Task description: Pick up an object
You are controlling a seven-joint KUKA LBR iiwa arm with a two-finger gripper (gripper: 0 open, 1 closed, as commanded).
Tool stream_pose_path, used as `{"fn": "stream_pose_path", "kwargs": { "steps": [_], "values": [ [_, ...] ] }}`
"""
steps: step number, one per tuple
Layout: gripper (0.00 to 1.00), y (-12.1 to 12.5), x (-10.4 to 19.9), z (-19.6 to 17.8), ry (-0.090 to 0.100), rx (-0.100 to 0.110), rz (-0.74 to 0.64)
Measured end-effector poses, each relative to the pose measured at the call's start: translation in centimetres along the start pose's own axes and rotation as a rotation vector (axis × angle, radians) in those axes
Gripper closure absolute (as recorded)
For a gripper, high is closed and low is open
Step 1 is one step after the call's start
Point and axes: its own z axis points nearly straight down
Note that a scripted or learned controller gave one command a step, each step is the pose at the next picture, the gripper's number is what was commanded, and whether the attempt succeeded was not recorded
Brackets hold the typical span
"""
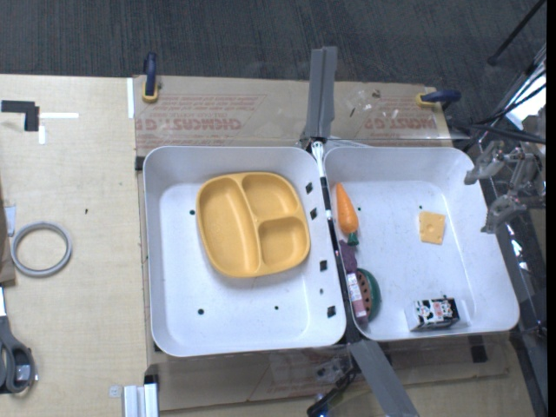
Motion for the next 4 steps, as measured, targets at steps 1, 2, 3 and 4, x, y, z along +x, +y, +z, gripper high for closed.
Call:
{"fn": "stream_pose_path", "kwargs": {
  "steps": [1,2,3,4],
  "values": [
    [0.0,-0.3,-1.0,11.4,0.001,0.001,0.502],
    [0.0,-0.3,-6.9,8.7,-0.003,0.001,0.411],
    [0.0,1.5,-4.5,12.6,0.002,0.002,1.061],
    [0.0,-0.3,-0.1,16.2,0.001,0.001,0.598]
  ]
}}
